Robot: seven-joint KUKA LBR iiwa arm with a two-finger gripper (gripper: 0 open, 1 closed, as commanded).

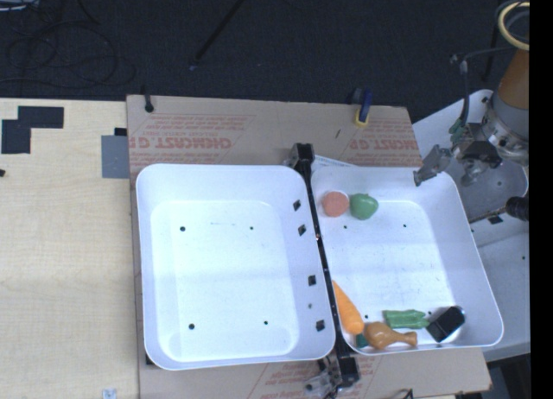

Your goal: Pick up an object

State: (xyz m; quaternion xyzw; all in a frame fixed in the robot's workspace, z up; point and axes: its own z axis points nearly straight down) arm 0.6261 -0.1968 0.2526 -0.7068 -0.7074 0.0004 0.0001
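Observation:
The right bin [432,259] holds several small objects. At its far left corner lie a pink-orange ball [335,204] and a green round piece [364,206], touching each other. Along its near edge lie an orange carrot shape [346,307], a tan-orange piece [386,335], a green flat piece [404,318] and a black block [445,323]. The arm, with its orange band [516,82], stands at the right edge of the view, outside the bin. Its gripper [473,154] hangs beyond the bin's far right corner, above the bench, with nothing seen in it.
The left bin [155,216] sits beside the right one, joined by a black divider clamp [315,250]. Both rest on a brown cardboard sheet [259,129]. A blue clip [363,105] holds the cardboard's far edge.

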